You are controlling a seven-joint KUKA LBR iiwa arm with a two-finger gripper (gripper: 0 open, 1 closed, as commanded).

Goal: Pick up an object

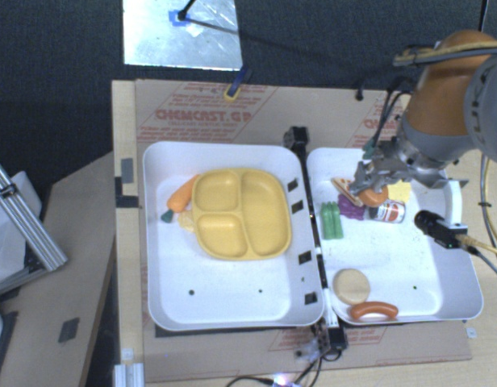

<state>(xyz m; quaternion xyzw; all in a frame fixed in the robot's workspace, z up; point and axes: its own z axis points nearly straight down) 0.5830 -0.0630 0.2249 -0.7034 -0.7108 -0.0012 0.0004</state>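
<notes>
the gripper [369, 182] sits low in the right bin [454, 297], over a cluster of toys — an orange piece [376, 197], a purple item [351, 210] and a small can [389, 212]. its state cannot be told. a green block [332, 220] lies just beside the cluster. a round bun [352, 285] and a sausage [373, 311] lie near the front wall. the left bin [164, 297] holds a yellow divided plate [236, 214] with a carrot [181, 193] touching its left edge.
</notes>
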